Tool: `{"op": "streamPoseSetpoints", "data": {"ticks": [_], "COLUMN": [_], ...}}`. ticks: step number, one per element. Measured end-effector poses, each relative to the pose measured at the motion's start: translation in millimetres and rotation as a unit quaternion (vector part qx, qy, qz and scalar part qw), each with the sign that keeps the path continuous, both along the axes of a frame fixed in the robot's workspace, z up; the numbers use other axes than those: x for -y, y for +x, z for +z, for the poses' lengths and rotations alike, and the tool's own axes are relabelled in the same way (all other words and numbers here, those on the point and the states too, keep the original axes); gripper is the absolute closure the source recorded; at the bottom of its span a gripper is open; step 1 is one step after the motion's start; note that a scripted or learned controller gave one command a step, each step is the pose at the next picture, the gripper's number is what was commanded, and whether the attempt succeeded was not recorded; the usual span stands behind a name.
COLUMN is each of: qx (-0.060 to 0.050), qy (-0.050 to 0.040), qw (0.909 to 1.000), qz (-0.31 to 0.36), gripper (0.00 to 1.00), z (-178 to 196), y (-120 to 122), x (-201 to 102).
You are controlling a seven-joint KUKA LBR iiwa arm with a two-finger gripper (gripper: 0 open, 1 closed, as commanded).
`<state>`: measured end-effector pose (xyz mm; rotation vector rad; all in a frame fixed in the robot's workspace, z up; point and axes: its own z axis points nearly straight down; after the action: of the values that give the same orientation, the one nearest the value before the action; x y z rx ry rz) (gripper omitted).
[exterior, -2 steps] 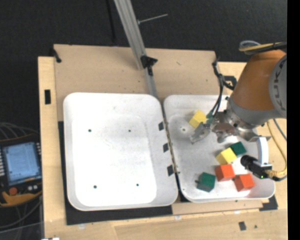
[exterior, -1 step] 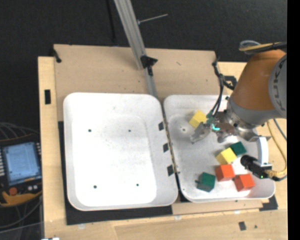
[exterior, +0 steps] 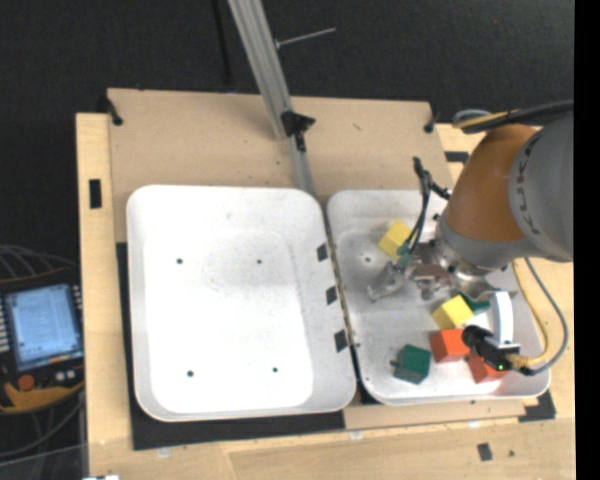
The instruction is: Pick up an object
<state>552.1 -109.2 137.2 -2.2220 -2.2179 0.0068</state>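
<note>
Gripper [exterior: 392,278] hangs low in the right bin [exterior: 365,213], just near of a yellow block [exterior: 394,238]; you cannot tell how its jaws stand. Note a second yellow block [exterior: 453,313], orange block [exterior: 447,345] and green block [exterior: 412,363] nearer you.

Left bin [exterior: 230,298]: white plastic, smooth, faintly speckled.
Right bin [exterior: 370,368]: white plastic, smooth, slight sheen.
Bench [exterior: 210,128]: pale board, matt, like unfinished wood.
Arm [exterior: 510,188]: grey casing and orange band, glossy.
Blocks, yellow [exterior: 394,238], green [exterior: 412,363], orange [exterior: 446,345]: matt, evenly coloured.
Floor [exterior: 80,28]: dark, rough, carpet-like.
</note>
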Motion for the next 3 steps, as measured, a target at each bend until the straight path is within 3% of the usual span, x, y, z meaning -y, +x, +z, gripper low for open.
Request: {"op": "streamPoseSetpoints", "data": {"ticks": [1, 2, 3], "qx": [0.003, 0.006, 0.005], "qy": [-0.0006, 0.0004, 0.0007], "qw": [1.0000, 1.0000, 1.0000], "qz": [0.000, -0.004, -0.001], "gripper": [0.00, 1.00, 1.00], "z": [-41, -28, 16], "y": [1, 2, 0], "x": [2, 2, 2]}}
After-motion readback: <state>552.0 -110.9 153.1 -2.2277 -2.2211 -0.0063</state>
